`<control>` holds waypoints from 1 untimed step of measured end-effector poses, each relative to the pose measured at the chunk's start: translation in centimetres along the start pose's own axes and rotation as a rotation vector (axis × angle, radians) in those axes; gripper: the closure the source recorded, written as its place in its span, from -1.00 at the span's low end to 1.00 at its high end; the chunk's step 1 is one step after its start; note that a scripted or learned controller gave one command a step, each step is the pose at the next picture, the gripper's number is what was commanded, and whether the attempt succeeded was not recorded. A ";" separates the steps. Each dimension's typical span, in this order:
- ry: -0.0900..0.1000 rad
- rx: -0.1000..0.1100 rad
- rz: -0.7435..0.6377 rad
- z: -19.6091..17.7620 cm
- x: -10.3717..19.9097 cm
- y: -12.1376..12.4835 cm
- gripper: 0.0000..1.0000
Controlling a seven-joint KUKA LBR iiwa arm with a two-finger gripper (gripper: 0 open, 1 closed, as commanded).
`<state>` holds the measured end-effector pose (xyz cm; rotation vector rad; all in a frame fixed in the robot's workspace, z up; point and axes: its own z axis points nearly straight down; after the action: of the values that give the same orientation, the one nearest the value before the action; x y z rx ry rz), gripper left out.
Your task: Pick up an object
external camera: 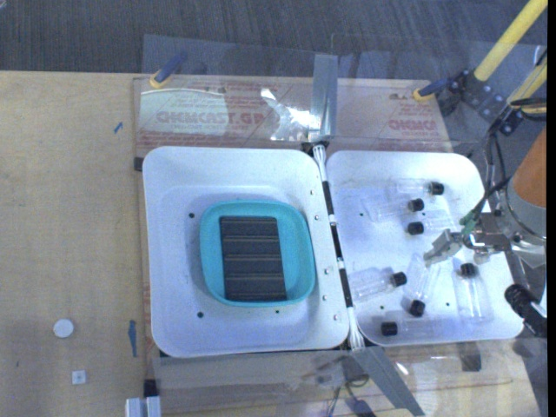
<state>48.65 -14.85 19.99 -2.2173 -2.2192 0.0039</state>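
Several clear vials with black caps lie scattered in the right bin (347, 181). One vial (372, 282) lies at the lower left, another vial (420, 188) near the back, and a third vial (472, 294) by the right wall. My gripper (441, 247) reaches in from the right and hovers low over the middle of this bin, among the vials. I see nothing held in it. In the left bin (165, 233) a teal tray (208, 259) holds a dark grey ridged block (252, 259).
Clear plastic sheets with red print are taped behind both bins. A metal divider stands at the back between them. Cables and a yellow pole crowd the right edge. A small white disc (63, 327) lies on the wooden bench at the left.
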 end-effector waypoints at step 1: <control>-0.001 -0.003 -0.043 0.2 1.6 4.7 -1.00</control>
<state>53.32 -13.23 19.74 -2.1709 -2.2678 0.0017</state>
